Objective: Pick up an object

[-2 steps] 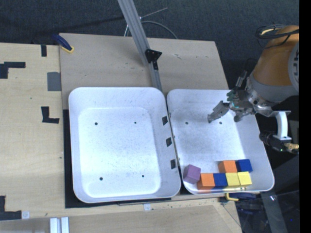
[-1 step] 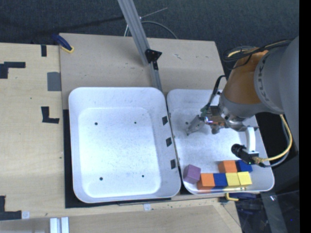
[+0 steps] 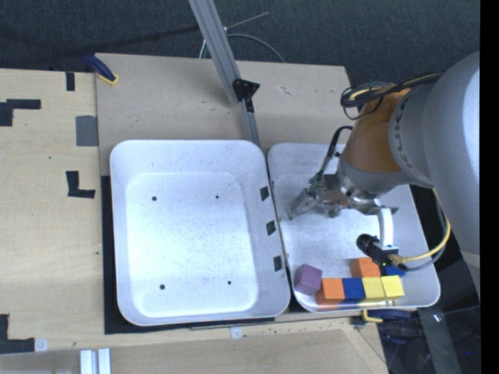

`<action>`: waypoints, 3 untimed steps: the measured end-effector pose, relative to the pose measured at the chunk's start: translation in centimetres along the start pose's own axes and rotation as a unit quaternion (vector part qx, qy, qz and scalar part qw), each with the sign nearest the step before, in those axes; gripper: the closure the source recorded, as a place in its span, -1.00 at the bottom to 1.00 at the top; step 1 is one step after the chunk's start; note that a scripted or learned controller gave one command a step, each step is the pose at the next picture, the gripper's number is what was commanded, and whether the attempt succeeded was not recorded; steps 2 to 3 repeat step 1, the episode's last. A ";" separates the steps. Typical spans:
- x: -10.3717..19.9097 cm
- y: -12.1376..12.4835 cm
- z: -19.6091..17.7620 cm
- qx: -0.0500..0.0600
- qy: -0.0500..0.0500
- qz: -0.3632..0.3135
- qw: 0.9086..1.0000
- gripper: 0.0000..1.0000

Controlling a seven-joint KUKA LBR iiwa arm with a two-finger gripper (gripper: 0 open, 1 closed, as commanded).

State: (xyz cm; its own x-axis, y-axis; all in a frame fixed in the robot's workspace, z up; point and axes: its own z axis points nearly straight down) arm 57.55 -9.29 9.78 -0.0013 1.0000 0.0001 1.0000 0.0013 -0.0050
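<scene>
Coloured blocks [image 3: 360, 285] below hand [image 3: 300, 206], unlabelled.

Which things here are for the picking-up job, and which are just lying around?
For the job:
- end effector
- purple block
- orange blocks
- blue block
- yellow blocks
- right bin

Just lying about:
- left bin
- metal pole
- black tape marks

A pale wooden bench [image 3: 195, 100] lies under dark blue-grey carpet-like floor [image 3: 351, 22] at the top; a slanted metal pole [image 3: 214, 33] crosses the bench's upper edge.
</scene>
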 end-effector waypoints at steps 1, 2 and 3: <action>-0.1 -2.7 0.7 0.000 0.000 0.001 1.000 -1.00; -0.1 -2.7 0.7 0.000 0.000 0.001 1.000 -1.00; -0.1 -2.7 0.7 0.000 0.000 0.001 1.000 -1.00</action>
